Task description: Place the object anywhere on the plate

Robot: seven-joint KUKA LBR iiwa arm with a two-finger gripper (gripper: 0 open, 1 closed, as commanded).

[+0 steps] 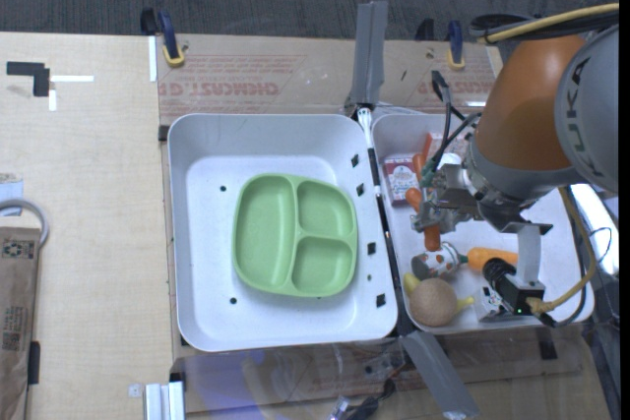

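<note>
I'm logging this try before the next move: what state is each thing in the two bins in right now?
Green plate: flat in the left bin, all three compartments bare.
Right bin: holds the small objects.
Round tan object: resting at the right bin's near edge.
Red carton: lying in the right bin.
End effector: low over the right bin; grasp cannot be told.

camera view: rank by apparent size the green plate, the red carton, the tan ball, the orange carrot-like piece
1. Green three-compartment plastic plate, by far the largest.
2. Tan round ball.
3. Small red carton, close to the ball, so unsure.
4. Orange carrot-shaped piece, smallest showing; the arm may cover part.
</note>
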